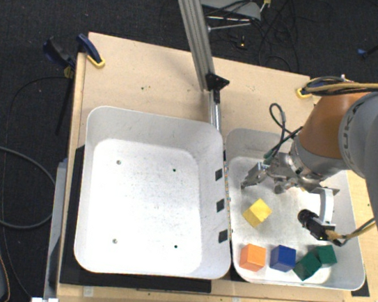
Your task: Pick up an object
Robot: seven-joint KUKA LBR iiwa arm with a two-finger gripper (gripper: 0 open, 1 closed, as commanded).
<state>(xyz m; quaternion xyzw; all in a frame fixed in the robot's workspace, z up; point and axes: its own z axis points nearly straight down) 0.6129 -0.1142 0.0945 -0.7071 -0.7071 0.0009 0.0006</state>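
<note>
Arm reaches in from the right over the right bin (346,279), gripper (267,177) hanging above the bin's upper left part, a little up from the yellow block (258,212) and apart from it. Fingers look spread open with nothing between them (metal tips are small and partly lost against the white floor, so the width is a rough read). Four candidate objects sit in the right bin: yellow block near the middle, tilted on a corner or rotated diamond-wise, then a row along the near wall — orange block (252,257), blue block (283,258), green block (316,262), the green one looking like two pieces or an odd shape, cannot tell which. Blue and green are touching or nearly so; orange is just beside blue. Left bin (95,168) holds only specks. Yellow block is the closest target and stands alone, so it is the likely pick. Judged handling: small, light, rigid, probably wood or plastic, smooth faces that could slip if pinched on edges. Best hold is across two opposite flat faces, with fingers turned to match its rotated stance; a corner pinch would likely squirt it out. The row blocks are worse bets, since neighbours and the bin wall crowd the finger room.
</note>
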